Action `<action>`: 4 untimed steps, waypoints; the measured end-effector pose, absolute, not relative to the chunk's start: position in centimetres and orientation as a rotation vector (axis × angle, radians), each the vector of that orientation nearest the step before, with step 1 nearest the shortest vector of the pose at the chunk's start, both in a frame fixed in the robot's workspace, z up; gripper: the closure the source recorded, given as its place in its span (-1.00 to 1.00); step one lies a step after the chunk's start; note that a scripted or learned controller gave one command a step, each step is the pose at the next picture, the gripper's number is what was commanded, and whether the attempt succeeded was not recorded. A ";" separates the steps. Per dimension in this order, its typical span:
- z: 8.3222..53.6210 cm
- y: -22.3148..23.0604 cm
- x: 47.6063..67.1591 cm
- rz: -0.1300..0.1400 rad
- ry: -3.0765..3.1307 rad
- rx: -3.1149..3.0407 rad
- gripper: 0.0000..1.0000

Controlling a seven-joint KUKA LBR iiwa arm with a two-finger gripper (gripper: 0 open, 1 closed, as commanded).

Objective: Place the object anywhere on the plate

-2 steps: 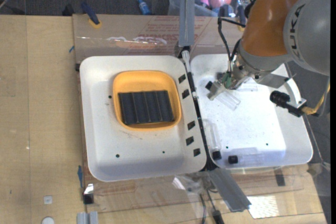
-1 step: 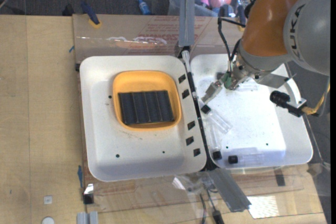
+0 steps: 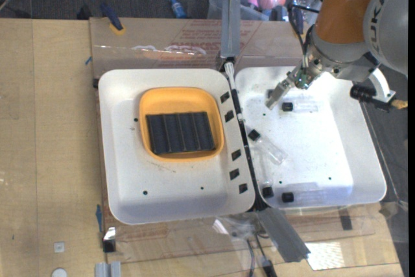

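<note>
plate (image 3: 150, 100), orange, sits mid left bin (image 3: 117, 191), and a dark ribbed slab (image 3: 180, 132) lies flat on it, long axis running across the plate. right of the plate, past the divider between the bins, is the right bin (image 3: 350, 165), with a clear plastic scrap (image 3: 271, 154) on its floor. further right of the plate, the tool (image 3: 280, 91) hovers low over that bin's far corner; spread or pinched, i cannot tell. judging by this, the slab already rests on the plate, well left of the tool.

Glossy orange plastic plate (image 3: 150, 102) (ribbed matt black object (image 3: 180, 133) on it); smooth white plastic bins (image 3: 123, 191).
</note>
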State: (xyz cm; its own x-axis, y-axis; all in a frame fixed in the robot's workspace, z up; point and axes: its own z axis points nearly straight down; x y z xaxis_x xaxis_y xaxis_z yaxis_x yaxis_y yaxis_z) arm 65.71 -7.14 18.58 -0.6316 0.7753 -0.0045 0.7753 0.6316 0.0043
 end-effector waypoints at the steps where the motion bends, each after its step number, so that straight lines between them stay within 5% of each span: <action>1: 21.5 -10.7 66.3 0.002 2.934 1.101 -1.00; 2: 22.7 -10.6 66.4 0.004 2.927 1.098 1.00; 3: 32.9 -20.1 66.1 0.001 2.974 0.987 1.00; 4: 40.8 -22.3 65.4 -0.001 3.084 0.536 1.00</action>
State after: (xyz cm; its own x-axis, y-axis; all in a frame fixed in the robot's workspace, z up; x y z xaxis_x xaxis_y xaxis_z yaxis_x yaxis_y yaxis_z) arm 65.36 -22.32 40.83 -0.9414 0.3372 -0.0117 0.3372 0.9414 0.0014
